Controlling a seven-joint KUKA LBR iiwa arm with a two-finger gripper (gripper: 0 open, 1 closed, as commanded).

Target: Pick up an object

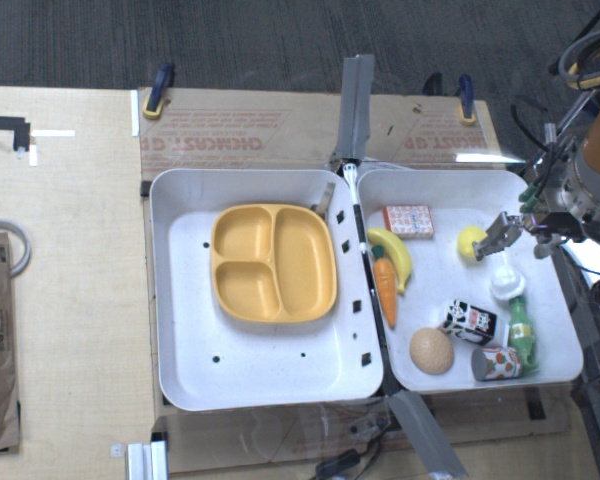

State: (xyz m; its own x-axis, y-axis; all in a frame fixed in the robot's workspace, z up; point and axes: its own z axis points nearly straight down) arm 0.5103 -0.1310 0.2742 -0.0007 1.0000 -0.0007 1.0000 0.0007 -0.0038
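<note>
My gripper [521, 238] hangs open over the right bin's far right part, with nothing between its fingers [497, 234]. A yellow lemon [469, 243] lies just left of the left finger. Below the gripper is a green bottle [519, 323] with a white cap. In the same bin are a small pink patterned box [410, 221], a banana [396, 255], a carrot [385, 291], a black-and-white cow carton [470, 321], a round brown ball [431, 351] and a small can [496, 364].
The left bin [180, 348] holds a yellow divided plate [275, 264]. A grey divider bar [355, 118] runs between the bins at the back. Cardboard [240, 128] lies behind them, held by blue clamps [160, 88]. Cables [580, 63] hang at the right.
</note>
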